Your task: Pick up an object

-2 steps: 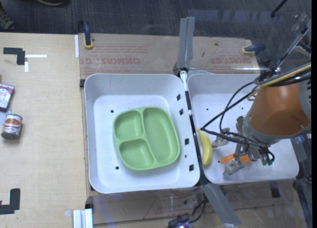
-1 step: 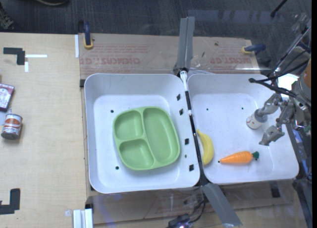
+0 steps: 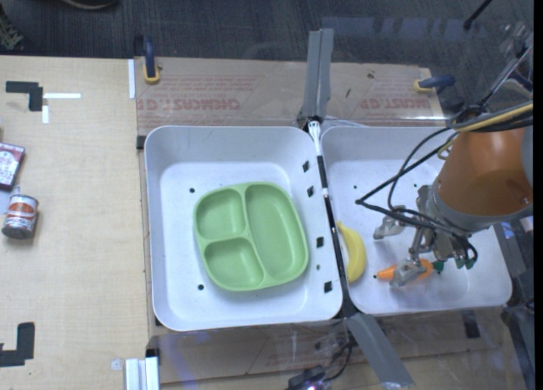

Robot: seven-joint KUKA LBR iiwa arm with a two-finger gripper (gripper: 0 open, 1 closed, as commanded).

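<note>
Banana (image 3: pixel 353 251) just beside carrot (image 3: pixel 397 275) — gripper (image 3: pixel 422 263) above carrot.

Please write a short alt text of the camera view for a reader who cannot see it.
A grey robot arm with an orange band lowers its gripper over a small orange carrot-like object in the right white bin, beside a yellow banana. The left white bin holds a green plastic divided plate.

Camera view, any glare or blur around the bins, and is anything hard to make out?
Camera view: even light, soft sheen on the left bin, green plate and banana sharp; the gripper area is small and cluttered by cables, so the orange object beneath is hard to identify.
</note>
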